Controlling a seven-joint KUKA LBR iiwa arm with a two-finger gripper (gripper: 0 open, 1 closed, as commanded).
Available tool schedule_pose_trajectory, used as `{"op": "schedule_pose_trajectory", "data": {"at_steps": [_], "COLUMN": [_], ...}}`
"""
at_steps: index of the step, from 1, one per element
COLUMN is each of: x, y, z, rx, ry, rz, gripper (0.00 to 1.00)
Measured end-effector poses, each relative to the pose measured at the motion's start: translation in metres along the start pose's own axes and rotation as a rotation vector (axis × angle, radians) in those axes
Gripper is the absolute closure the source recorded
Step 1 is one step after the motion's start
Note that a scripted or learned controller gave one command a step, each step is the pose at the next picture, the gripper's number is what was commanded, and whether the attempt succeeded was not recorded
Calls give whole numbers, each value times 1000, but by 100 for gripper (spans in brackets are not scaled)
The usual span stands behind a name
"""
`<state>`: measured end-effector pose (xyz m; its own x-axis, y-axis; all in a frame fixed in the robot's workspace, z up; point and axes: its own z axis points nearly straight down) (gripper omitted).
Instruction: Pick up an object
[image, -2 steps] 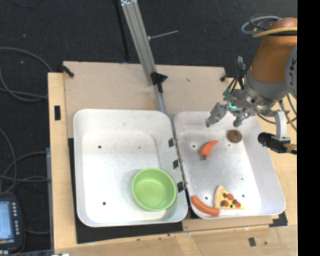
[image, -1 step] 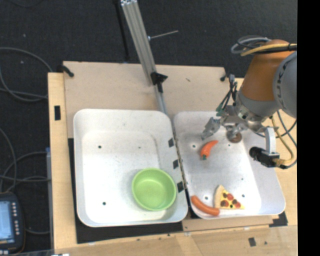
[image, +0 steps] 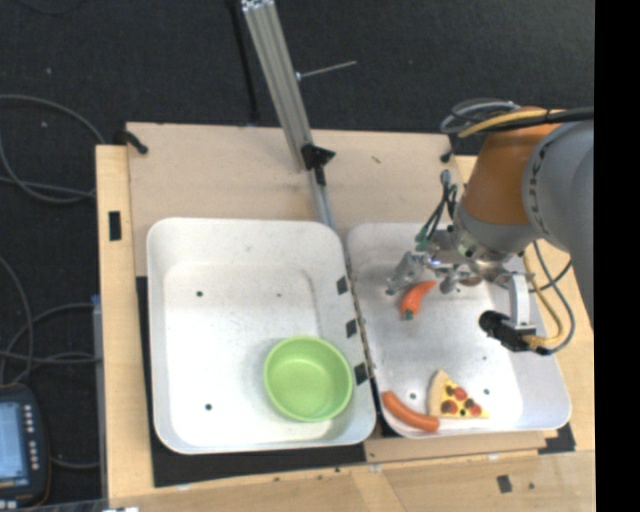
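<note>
I see gripper (image: 420, 283) holding carrot (image: 414, 298) | right bin (image: 520, 400): sausage (image: 410, 411), pizza slice (image: 455, 396) | left bin (image: 190, 300): round green bowl (image: 308, 378)

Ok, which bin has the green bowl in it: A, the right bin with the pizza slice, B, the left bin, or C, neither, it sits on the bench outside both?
B: the green bowl sits inside the left bin, near its lower right corner, while the pizza slice lies in the right bin.
</note>
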<state>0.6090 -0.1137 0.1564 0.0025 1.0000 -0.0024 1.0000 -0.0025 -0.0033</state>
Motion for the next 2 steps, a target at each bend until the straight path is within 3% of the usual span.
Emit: {"op": "schedule_pose_trajectory", "data": {"at_steps": [1, 2], "x": [-2, -2], "y": [-1, 1], "z": [53, 39], "rx": [1, -6], "ry": [0, 3], "rz": [0, 4], "gripper": [0, 100]}}
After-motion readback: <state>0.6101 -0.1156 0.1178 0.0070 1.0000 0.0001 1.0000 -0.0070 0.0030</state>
